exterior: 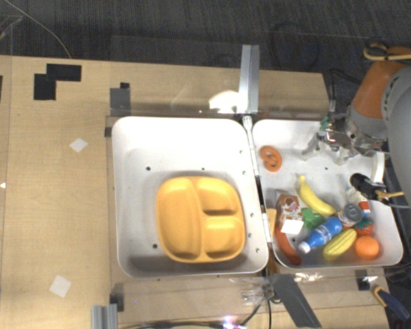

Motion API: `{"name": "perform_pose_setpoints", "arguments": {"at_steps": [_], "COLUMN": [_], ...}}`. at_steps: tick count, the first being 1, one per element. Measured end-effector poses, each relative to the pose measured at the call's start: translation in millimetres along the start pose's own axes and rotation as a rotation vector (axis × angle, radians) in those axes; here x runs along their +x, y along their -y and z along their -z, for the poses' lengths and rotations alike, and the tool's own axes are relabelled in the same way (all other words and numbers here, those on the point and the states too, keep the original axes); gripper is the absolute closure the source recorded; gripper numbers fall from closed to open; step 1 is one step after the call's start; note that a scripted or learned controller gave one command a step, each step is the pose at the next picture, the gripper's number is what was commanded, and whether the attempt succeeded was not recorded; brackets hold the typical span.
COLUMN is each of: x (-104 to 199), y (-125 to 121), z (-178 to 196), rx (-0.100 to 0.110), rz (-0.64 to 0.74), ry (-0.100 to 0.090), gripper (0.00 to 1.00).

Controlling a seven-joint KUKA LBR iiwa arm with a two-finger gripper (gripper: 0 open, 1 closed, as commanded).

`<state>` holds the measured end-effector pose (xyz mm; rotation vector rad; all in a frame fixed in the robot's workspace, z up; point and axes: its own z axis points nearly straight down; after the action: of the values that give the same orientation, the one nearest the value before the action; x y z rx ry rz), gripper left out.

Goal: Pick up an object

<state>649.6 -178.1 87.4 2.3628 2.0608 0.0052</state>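
My gripper (331, 141) is over the far part of the right bin (294, 132), above bare white floor, with nothing seen in it. An orange ring-shaped toy (270, 157) lies to its left. Nearer the front of that bin lie a yellow banana (315, 197), a blue bottle (323, 233), a yellow oblong toy (339, 243), an orange fruit (367, 247), a brown packet (286, 206), a green piece (312, 218) and a red piece (285, 243). They are crowded together, some touching.
The left bin (137, 156) holds a yellow divided plate (200, 218) near its front. A metal post (249, 74) stands behind the wall between the two bins. The grey arm with its orange band (374, 88) comes in from the right.
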Motion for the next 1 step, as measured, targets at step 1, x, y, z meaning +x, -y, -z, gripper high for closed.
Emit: {"name": "perform_pose_setpoints", "arguments": {"at_steps": [1], "x": [3.7], "y": [-2.8], "z": [13.3], "rx": [-0.006], "rz": [0.014], "ry": [0.002], "gripper": [1.00]}}
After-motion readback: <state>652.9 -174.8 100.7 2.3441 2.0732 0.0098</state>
